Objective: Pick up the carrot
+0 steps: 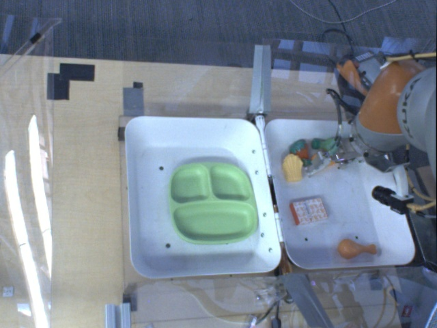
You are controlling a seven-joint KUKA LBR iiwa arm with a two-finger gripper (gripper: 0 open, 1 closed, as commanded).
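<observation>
Camera view, bins: two shallow white bins sit side by side; the left bin (143, 203) carries a green sectioned plate (213, 202), the right bin (392, 248) carries the loose play food, so the picking is set up in the right one.

Camera view, arm: the grey arm (410, 115) with its orange band reaches in from the right, bent low over the upper part of the right bin, a posture that suits working in the cluster there.

Camera view, gripper: the gripper (326, 162) lies among the small items at the top of the right bin; its tips are lost in that clutter, so I cannot tell how it stands or whether it has anything.

Camera view, carrot: a small orange piece with green beside it (321, 157) sits in the cluster, right at the gripper tip; I take this for the carrot, though it is too small to be sure.

Camera view, neighbours: a yellow corn cob (293, 167) lies just left of the cluster, green pieces (298, 145) crowd it from above. The tight packing makes a clean grasp doubtful.

Camera view, elsewhere: a red-patterned box (308, 211) lies mid-bin and an orange pear-shaped item (354, 249) near the lower edge, both well apart from the gripper.
</observation>
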